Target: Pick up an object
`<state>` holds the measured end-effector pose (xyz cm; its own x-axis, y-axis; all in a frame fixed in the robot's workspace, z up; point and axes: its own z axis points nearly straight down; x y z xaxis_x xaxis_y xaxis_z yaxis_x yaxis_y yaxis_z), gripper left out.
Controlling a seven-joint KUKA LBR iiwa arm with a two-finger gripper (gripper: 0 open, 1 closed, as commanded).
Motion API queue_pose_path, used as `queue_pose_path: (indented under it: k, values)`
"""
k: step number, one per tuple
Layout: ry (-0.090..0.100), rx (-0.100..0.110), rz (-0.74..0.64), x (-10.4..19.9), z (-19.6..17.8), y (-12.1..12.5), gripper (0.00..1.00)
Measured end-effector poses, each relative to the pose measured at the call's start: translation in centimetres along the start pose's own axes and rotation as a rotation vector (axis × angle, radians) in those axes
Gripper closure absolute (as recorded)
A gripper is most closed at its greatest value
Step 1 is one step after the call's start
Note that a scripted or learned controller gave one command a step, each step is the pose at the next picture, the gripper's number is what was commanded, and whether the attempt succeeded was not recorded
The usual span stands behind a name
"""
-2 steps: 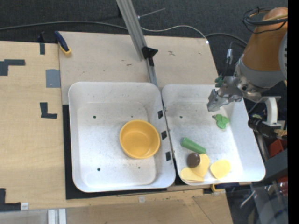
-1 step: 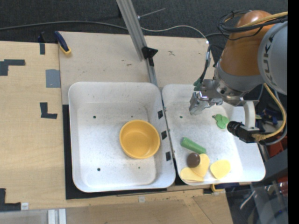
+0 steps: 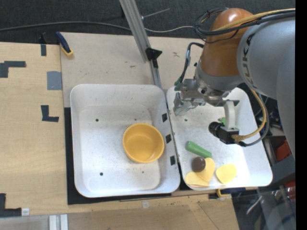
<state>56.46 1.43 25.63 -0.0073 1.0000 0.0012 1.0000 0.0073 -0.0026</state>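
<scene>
My gripper (image 3: pixel 182 105) hangs over the far left part of the right bin (image 3: pixel 249 164), close to the divider between the bins. Nothing shows in it. Nearer the front of that bin lie a green cylinder (image 3: pixel 198 150), a small brown round piece (image 3: pixel 198 164) and two pale yellow pieces (image 3: pixel 200 177) (image 3: pixel 226 173); all sit below and to the right of the gripper, apart from it. A yellow bowl (image 3: pixel 143 143) stands upright in the left bin (image 3: pixel 91 104).
The grey arm with its orange band (image 3: pixel 230 20) covers the far right of the right bin. A black fitting with a cable (image 3: pixel 223 131) hangs beside the wrist. A metal pole (image 3: pixel 136 25) slants in behind the bins.
</scene>
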Motion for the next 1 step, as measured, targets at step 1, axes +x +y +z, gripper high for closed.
queue_pose_path:
  k: [1]
  values:
    - [0.000,0.002,0.000,6.13,1.47,-0.48,1.00]
